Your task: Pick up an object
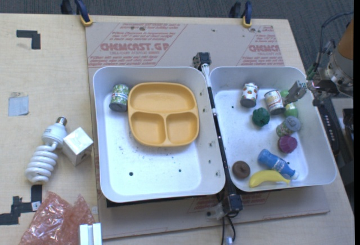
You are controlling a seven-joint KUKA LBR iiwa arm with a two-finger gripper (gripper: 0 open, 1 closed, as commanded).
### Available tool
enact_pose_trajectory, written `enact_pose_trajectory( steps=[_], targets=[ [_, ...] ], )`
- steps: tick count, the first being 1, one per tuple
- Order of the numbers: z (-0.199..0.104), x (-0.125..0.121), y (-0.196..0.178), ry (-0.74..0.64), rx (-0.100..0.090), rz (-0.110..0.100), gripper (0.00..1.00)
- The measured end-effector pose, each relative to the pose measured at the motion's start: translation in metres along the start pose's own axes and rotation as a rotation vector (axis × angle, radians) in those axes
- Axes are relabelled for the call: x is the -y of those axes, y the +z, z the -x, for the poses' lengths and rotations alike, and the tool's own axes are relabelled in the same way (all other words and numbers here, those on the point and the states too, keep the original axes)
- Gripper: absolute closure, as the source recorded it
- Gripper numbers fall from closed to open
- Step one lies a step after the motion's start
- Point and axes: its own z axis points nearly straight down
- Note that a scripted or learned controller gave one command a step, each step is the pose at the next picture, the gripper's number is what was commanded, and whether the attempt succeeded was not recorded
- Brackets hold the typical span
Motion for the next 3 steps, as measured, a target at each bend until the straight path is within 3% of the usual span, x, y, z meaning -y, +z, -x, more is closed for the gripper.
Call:
enact_pose_trajectory(
  steps=[1, 2, 3],
  targets=[
    [0.016, 0.059, 0.115, -0.001, -0.009, -0.005, 0.0],
    [0.019, 0.057, 0.104, 0.001, -0.001, 0.002, 1.0],
    [0.019, 0.056, 0.094, 0.002, 0.0, 0.005, 1.0]
  ],
)
